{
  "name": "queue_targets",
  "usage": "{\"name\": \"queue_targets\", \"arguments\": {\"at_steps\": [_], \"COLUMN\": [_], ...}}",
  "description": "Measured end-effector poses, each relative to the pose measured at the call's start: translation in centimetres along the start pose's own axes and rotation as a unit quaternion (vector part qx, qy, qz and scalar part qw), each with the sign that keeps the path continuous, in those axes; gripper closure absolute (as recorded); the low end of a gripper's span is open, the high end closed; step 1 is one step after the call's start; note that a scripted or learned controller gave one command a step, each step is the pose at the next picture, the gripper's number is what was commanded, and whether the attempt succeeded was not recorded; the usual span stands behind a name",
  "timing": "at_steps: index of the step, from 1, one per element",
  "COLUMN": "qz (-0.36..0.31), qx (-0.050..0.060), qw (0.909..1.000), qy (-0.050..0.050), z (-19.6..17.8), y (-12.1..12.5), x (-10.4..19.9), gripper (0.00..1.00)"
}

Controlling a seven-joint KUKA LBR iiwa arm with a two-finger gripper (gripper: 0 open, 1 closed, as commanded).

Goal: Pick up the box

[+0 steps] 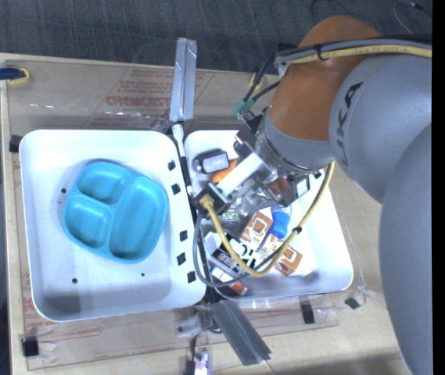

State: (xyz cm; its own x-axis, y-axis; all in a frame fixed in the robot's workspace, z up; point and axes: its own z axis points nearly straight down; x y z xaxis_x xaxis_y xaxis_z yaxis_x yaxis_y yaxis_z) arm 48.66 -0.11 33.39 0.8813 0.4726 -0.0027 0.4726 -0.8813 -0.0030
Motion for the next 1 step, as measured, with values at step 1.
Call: {"name": "queue_targets", "arguments": {"at_steps": [1], "qz": [0.142], "qx": [-0.001], "qw": [0.9899], "qy": [0.000], "z": [-4.39], "y": [3.71], "x": [-1.39], "gripper": [1.00]}}
